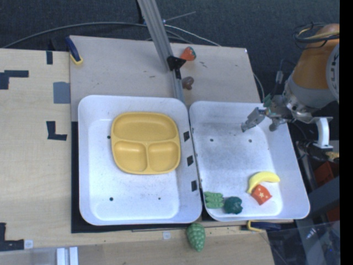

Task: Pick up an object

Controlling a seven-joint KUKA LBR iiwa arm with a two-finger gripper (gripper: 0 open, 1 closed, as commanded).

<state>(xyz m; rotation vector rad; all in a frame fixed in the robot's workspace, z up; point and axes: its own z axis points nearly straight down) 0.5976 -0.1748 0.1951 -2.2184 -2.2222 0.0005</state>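
While the end effector [259,120] hangs over the upper right part of the right bin [231,153], its two fingers look spread apart with nothing between them, so the pick is, by my reading, at the approach stage, with no object chosen or touched yet. The candidates all lie along the near edge of that bin, well apart from the fingers: a yellow banana [263,178] touching a small red block [261,194] just below it, and to their left a dark green toy [233,205] beside a lighter green leafy toy [213,199] in the bin's near left corner.

The next move calls for carrying the arm down the bin toward one of these, lowering with the fingers straddling it, then closing. The banana and red block sit so close that a grasp on one may nudge the other, and the two green pieces are tucked against the bin wall, which leaves little room for a finger on that side.

The left bin [94,164] carries a yellow divided plate [146,142]. A green bumpy toy [195,236] lies on the desk [110,76] just outside the bins, and a metal post [157,24] rises behind them.
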